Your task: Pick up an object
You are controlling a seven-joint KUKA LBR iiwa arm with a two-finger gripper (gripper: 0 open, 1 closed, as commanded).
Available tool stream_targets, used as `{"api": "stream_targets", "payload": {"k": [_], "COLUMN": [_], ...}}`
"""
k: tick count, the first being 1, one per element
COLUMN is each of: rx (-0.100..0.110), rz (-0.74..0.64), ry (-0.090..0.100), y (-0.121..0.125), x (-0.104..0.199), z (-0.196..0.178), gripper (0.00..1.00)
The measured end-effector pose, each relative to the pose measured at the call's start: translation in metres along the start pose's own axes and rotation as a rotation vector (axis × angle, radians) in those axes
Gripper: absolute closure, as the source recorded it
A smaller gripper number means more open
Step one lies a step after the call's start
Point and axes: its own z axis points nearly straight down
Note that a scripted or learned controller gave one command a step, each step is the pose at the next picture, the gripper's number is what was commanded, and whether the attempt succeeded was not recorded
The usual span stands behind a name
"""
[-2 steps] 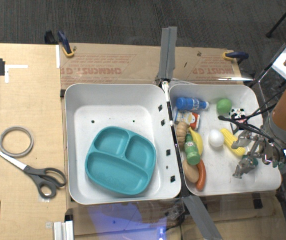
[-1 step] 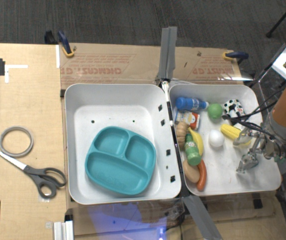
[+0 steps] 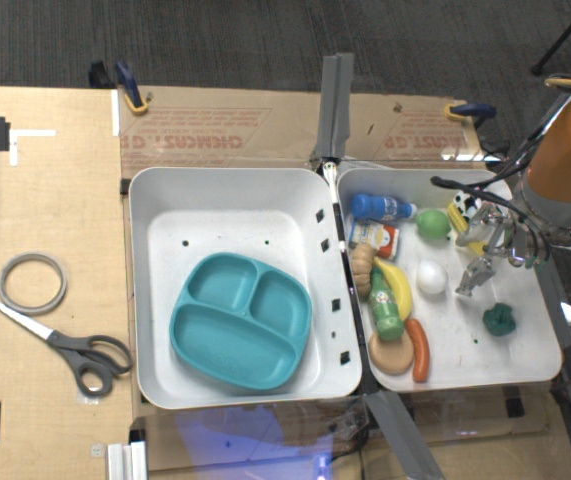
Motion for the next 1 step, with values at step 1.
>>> {"api": "stream_targets", "payload": {"k": [1], "rx": [0.001], "rz": [0.058], "ry": [0.001], "y": [0.0390], "x": [0.0507], "z": [0.0001], "gripper": [0.00]}}
